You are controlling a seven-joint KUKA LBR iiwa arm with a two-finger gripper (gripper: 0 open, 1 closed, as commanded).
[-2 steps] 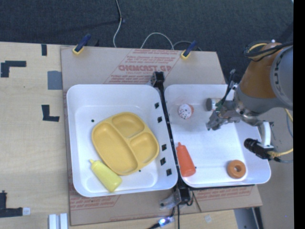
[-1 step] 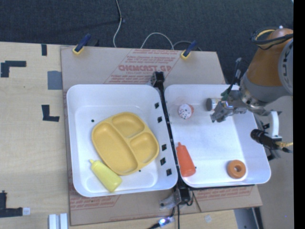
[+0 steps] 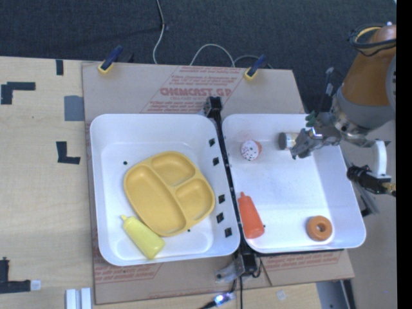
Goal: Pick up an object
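"CHEMCAST GP" on cardboard [image 3: 193,89] behind bins; gripper [image 3: 297,143] jaws' state unclear

Tray [image 3: 168,192] and bottle [image 3: 143,236] in left bin [image 3: 103,134]; ball [image 3: 250,149], carrot [image 3: 250,216], donut [image 3: 318,228] in right bin [image 3: 335,172].

One camera looks down on the bench from above, at a slant rather than straight down, so the far edge of the scene lies along the top of the frame and the near edge along the bottom. It stands far enough back to take in both white bins whole: the left bin [image 3: 103,172] fills the lower left centre, the right bin [image 3: 335,192] the lower right centre. The brown board [image 3: 193,89] under them shows on all sides, with dark carpet [image 3: 257,18] across the top of the frame. The arm [image 3: 367,89] enters at the right edge, cut off by the frame.
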